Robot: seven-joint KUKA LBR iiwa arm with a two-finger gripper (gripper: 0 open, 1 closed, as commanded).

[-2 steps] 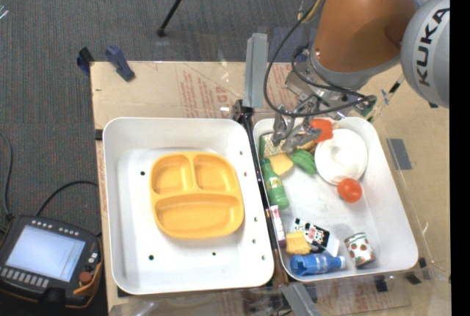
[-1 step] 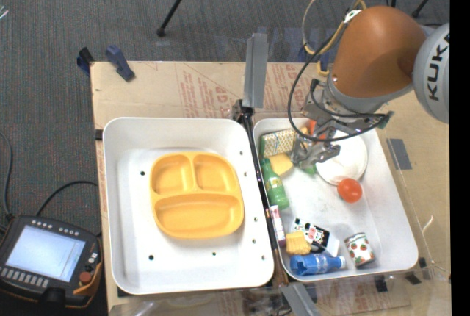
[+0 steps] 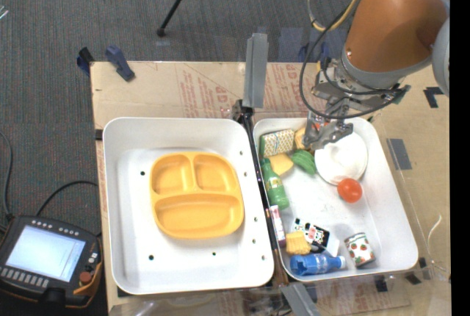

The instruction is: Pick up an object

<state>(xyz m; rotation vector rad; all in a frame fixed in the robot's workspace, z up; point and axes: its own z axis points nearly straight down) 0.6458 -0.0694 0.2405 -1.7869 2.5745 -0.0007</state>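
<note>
The gripper (image 3: 325, 132) hangs low at the right bin's (image 3: 393, 193) back edge — beside a white bowl (image 3: 344, 158) — grip hard to tell.

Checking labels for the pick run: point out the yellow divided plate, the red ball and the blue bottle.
yellow divided plate (image 3: 197, 195), camera view, on the ridge above its large compartment.
red ball (image 3: 350, 190), camera view, middle of its top.
blue bottle (image 3: 314, 264), camera view, mid-body.

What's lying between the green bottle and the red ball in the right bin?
In the camera view, bare white bin floor separates the green bottle from the red ball; the white bowl sits just above that stretch.
</note>
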